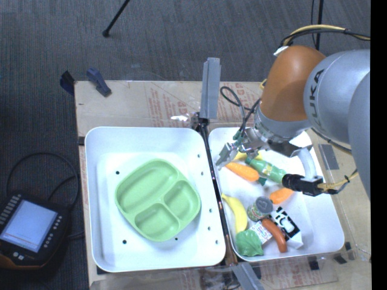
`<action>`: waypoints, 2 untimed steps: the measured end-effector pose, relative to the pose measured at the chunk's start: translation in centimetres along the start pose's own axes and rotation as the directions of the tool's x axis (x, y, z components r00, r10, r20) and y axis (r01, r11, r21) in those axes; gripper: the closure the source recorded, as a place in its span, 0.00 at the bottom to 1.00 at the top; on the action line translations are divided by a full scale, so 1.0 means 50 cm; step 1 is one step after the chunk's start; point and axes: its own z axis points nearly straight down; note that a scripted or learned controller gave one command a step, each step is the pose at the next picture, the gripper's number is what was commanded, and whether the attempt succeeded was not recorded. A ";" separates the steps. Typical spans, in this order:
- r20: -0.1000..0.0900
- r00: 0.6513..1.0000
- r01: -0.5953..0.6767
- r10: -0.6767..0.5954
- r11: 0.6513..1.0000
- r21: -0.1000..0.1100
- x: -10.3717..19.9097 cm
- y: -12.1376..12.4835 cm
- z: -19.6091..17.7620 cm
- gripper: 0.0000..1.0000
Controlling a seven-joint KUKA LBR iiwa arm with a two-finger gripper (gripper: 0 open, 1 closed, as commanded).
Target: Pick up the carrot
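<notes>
Carrot (242,171) lies in the right bin (335,237), just beside my gripper (228,155), nothing between my slightly parted fingers. Green bottle (266,169) touches its right side, banana (237,212) sits nearer. I should centre over the orange body, drop straight, avoid the bottle.

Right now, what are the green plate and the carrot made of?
The green plate looks like smooth molded plastic: one even color, rounded dividers, a soft sheen. The carrot is probably a plastic toy too, with its flat, bright orange and smooth skin, though I can't be certain from here.
</notes>
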 end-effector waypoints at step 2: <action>-0.001 0.985 0.174 -0.174 0.985 0.000 -0.145 0.012 0.200 0.00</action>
